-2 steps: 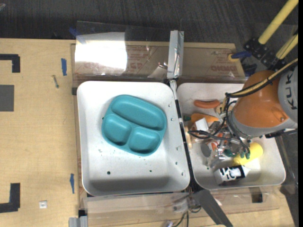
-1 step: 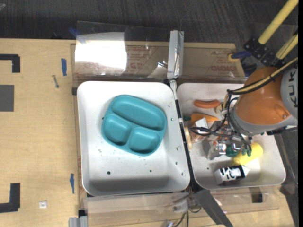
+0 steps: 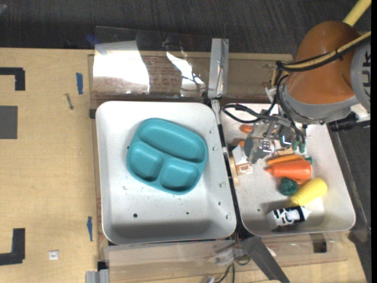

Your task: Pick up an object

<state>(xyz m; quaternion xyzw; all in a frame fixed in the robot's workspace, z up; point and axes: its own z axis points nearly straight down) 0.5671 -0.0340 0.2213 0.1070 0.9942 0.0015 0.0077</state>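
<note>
Camera view looks down on the right bin (image 3: 339,175): near its front edge lie a black-and-white piece (image 3: 288,215) and a yellow piece (image 3: 310,191); behind them the carrot (image 3: 290,168) lies long axis across the bin, just right of the gripper (image 3: 262,146), whose grip I cannot tell

Only partial letters "UK" legible, on grey arm (image 3: 364,78) at right edge; no other txt readable.
</note>
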